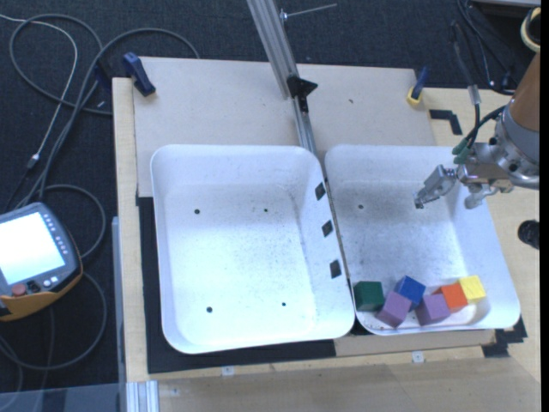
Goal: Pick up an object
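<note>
The gripper (449, 190) hangs with fingers spread and empty above the right white plastic bin (377, 178); small coloured cubes (418, 299) crowd its near edge, so aim for the outlying green cube (369, 295).

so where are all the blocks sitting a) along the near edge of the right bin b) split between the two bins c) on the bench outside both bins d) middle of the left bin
a, since the green block, blue block, two purple blocks, orange block and yellow block all cluster along the near edge of the right bin.
</note>
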Tool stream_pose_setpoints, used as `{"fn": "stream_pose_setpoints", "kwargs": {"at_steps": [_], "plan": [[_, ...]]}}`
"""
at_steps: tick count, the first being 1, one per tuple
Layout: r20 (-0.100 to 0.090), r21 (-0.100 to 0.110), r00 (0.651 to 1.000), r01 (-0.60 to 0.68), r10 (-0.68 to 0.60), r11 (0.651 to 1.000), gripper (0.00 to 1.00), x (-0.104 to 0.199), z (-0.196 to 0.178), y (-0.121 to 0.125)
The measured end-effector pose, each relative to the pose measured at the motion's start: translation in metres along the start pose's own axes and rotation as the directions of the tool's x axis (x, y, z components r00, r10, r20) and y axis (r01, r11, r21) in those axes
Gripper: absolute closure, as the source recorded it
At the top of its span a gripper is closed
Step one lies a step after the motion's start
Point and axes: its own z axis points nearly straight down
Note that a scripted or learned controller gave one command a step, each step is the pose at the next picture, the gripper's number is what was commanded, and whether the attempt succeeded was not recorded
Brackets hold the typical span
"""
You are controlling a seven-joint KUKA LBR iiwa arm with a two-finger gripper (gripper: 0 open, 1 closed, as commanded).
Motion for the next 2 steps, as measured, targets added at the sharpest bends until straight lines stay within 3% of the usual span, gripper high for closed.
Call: {"fn": "stream_pose_setpoints", "kwargs": {"at_steps": [1,2], "plan": [[-0.002,0.010,1.000,0.001,-0.001,1.000,0.00,0.005,0.150,0.030],[-0.002,0.010,1.000,-0.002,0.003,1.000,0.00,0.001,0.190,-0.020]]}}
